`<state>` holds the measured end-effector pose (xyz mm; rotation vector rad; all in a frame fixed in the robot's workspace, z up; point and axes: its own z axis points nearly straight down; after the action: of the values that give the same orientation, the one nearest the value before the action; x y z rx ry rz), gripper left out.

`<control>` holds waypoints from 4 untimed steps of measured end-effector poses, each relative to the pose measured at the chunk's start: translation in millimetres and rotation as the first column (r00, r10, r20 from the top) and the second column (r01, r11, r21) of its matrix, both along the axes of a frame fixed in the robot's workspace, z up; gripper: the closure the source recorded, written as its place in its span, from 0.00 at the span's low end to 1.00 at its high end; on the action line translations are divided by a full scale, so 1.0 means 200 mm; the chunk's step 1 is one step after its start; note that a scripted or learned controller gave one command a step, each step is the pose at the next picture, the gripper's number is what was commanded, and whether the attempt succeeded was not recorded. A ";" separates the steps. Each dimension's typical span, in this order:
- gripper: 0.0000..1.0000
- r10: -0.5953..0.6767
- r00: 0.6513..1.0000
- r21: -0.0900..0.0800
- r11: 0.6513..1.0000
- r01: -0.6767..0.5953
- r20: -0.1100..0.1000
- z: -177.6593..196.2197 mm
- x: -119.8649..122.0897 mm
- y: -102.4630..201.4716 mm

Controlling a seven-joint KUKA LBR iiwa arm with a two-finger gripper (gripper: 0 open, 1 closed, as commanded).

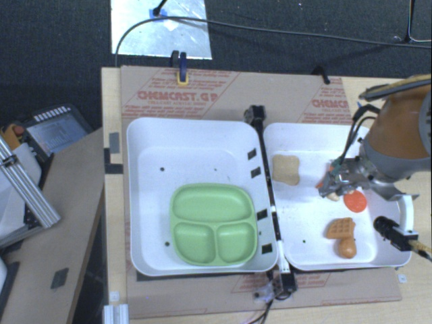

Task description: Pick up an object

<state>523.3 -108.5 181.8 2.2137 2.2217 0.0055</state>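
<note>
Camera view: pincer (332, 189) beside tomato (355, 201), near waffle (341, 228).

1. A dark carpeted floor (54, 39) fills the top and left of the view.
2. A shiny metal sheet (160, 19) lies on it at the top, with a black cable (304, 36) running right from it.
3. The desk (229, 90) is covered in printed cardboard.
4. A tan side table (61, 214) stands at left, bearing an aluminium rail (27, 187) and a grey device (50, 130).
</note>
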 end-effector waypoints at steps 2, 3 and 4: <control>1.00 0.006 1.000 0.002 1.000 -0.006 -0.003 0.16 0.13 0.29; 1.00 0.006 1.000 0.003 1.000 -0.006 -0.004 0.13 0.22 0.56; 1.00 0.006 1.000 0.003 1.000 -0.006 -0.002 0.21 0.31 0.79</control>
<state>585.7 49.6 223.8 2.2100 2.2309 0.0064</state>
